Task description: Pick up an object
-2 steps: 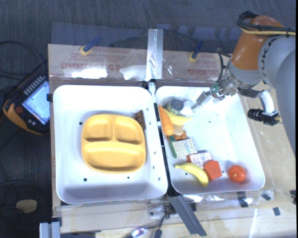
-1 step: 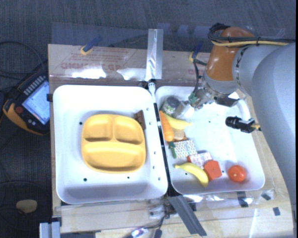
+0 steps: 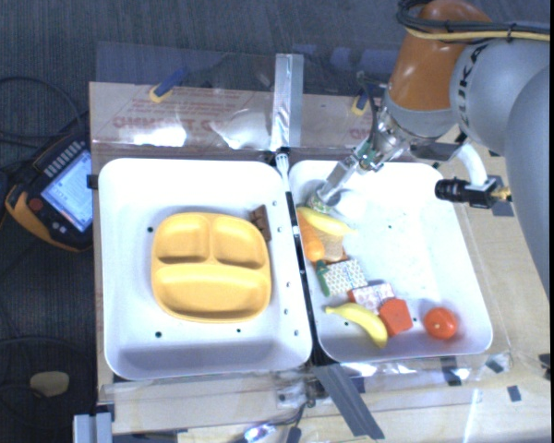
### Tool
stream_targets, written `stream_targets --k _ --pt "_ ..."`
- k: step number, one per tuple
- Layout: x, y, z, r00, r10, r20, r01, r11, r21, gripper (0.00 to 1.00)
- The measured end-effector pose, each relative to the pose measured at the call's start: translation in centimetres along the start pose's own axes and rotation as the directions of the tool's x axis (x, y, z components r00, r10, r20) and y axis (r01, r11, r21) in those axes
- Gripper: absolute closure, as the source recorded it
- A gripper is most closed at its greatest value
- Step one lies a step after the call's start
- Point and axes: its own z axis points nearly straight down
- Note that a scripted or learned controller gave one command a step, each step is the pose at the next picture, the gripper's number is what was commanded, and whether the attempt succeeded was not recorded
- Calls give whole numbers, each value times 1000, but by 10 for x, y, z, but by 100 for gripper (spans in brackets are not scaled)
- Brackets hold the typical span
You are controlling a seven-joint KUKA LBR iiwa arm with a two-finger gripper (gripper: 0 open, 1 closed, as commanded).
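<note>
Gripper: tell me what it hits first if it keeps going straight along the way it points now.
The gripper points down and left into the right bin. Its tip sits just above the upper banana, so that banana is probably first, though depth is hard to judge.

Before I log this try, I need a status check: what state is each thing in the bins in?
gripper: low in the right bin, at its far-left corner, just above the upper banana
yellow tray: flat, right way up, in the left bin
upper banana: lying by the divider
lower banana: lying near the front wall
tomato: resting at the front right
</note>
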Motion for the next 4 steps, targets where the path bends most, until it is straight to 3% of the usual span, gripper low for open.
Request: stream_targets --k 1,2,3,4 --pt "-16 -13 86 987 -159 -15 159 987 6 0" --pt "8 -57 94 998 -67 7 67 998 -12 0" --pt "48 -125 92 998 61 -3 -61 998 -5 0" --pt "85 -147 1 999 41 -6 -41 999 0 0"
